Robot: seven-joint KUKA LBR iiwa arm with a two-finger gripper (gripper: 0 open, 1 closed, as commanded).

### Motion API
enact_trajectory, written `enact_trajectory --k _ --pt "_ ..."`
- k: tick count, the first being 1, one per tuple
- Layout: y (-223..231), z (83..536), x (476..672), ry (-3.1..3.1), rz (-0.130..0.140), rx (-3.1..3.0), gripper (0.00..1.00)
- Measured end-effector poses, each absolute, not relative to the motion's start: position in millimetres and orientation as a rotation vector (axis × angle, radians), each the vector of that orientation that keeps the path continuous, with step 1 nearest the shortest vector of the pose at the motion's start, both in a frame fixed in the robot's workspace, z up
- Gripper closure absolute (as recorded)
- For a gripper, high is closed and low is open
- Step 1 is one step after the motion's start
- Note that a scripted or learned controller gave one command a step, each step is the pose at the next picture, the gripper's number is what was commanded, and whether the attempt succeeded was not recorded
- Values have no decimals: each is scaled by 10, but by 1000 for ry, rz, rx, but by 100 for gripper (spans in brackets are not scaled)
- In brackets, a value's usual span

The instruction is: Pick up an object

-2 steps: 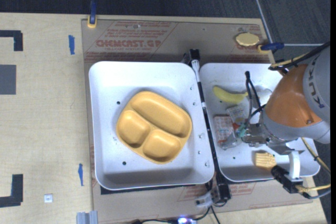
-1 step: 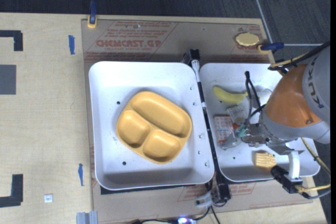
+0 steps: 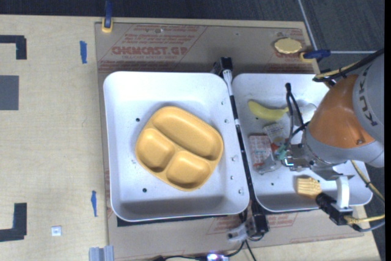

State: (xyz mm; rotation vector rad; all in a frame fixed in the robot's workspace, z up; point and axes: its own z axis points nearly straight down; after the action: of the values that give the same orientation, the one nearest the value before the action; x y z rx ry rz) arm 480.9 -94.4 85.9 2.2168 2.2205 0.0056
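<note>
The right bin (image 3: 269, 202) holds a yellow banana (image 3: 266, 110) near its far side. In its middle lies a clear crinkled packet with red print (image 3: 261, 150), and a small tan ridged object (image 3: 307, 186) sits near the front. My arm reaches in from the right, its orange band (image 3: 339, 122) over the bin's right half. My gripper (image 3: 288, 153) points down at the right edge of the packet, just below the banana. The wrist hides most of it, and I cannot make out anything held in it.
The left bin (image 3: 119, 95) carries a large yellow three-compartment plate (image 3: 178, 147). A black divider with cables (image 3: 235, 125) runs between the bins. A tan disc (image 3: 288, 46) lies on the cardboard behind the right bin. A white and black bracket (image 3: 340, 198) hangs beside the arm.
</note>
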Motion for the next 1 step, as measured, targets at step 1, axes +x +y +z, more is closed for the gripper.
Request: enact_trajectory --k 1 --pt "-944 859 4809 2220 6 2217 0"
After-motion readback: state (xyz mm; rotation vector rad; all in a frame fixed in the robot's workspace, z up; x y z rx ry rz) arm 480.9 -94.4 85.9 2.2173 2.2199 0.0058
